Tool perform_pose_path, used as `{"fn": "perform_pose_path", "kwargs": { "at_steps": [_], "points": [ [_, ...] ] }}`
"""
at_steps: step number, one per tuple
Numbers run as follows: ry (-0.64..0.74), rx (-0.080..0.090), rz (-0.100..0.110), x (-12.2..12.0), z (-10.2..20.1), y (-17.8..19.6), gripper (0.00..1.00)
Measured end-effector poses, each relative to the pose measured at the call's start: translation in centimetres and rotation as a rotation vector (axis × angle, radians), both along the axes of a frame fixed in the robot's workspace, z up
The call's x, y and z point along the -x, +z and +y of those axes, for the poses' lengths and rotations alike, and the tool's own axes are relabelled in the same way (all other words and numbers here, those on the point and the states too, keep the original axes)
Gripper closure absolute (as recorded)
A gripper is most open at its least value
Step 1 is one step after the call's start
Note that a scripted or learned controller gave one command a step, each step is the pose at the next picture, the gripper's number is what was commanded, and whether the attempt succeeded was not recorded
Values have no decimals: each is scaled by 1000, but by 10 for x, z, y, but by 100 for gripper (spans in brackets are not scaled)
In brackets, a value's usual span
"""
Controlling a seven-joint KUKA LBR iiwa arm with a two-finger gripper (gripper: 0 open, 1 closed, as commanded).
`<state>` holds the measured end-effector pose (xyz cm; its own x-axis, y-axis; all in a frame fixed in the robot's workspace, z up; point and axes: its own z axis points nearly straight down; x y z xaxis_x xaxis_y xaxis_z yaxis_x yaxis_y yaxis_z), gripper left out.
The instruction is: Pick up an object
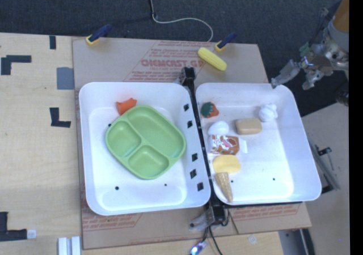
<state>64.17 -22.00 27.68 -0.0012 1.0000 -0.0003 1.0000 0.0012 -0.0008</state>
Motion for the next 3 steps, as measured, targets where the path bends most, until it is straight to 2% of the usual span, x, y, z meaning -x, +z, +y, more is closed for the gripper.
{"fn": "perform_pose_path", "kwargs": {
  "at_steps": [1, 2, 3],
  "points": [
    [3, -1, 5, 13, 56, -200, 0],
    [3, -1, 0, 13, 97, -192, 0],
    [1, 0, 2, 54, 125, -192, 0]
  ]
}}
